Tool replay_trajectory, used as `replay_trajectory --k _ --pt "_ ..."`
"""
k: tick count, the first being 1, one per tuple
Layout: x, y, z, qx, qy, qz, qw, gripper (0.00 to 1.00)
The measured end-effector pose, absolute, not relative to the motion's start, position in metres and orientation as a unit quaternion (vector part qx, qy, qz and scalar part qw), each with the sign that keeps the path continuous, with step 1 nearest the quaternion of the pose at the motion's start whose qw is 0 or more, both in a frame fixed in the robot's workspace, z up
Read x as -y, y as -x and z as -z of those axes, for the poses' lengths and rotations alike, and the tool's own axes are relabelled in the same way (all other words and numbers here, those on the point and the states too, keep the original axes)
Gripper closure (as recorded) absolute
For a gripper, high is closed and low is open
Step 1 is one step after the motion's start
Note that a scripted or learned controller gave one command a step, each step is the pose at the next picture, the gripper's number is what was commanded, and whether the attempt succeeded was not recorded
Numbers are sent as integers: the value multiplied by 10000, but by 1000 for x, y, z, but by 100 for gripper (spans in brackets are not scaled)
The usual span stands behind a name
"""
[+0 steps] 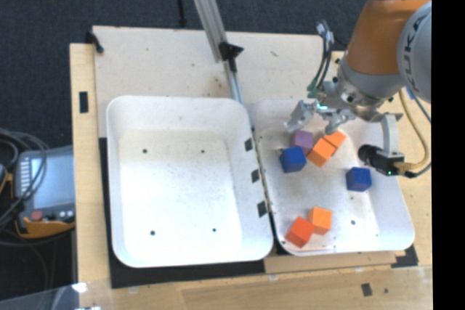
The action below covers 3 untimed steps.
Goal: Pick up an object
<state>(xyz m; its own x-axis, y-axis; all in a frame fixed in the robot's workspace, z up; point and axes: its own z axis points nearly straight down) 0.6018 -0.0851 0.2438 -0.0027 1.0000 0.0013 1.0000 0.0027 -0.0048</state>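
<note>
**Arm poised over the cluster of blocks in the right bin**

The grey arm with its orange band (385, 29) is seen reaching in from the right, its wrist bent downward over the far part of the right shallow white bin (392, 229). The gripper (320, 116) is held low, just above a small pale purple cube (302, 139) and an elongated orange block (325, 147) that lies tilted beside it. The metal jaws appear spread, and nothing is seen pinched between them. A blue cube (292, 159) is found touching the purple cube on its near side. A second blue cube (358, 178) rests apart, nearer the bin's right wall. Two orange cubes (309, 225) are placed together at the near edge of the same bin. The left shallow white bin (182, 109) is set alongside on the light wooden table (160, 58). A slanted aluminium rail (207, 3) is seen rising behind the bins.
</note>
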Motion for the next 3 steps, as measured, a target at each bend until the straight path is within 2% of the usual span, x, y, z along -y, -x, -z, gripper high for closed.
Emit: replay_trajectory --k 1,3 --pt "85 -603 -247 7075 7067 6 1 0" --pt "90 -601 -161 7061 7081 -22 7 0"
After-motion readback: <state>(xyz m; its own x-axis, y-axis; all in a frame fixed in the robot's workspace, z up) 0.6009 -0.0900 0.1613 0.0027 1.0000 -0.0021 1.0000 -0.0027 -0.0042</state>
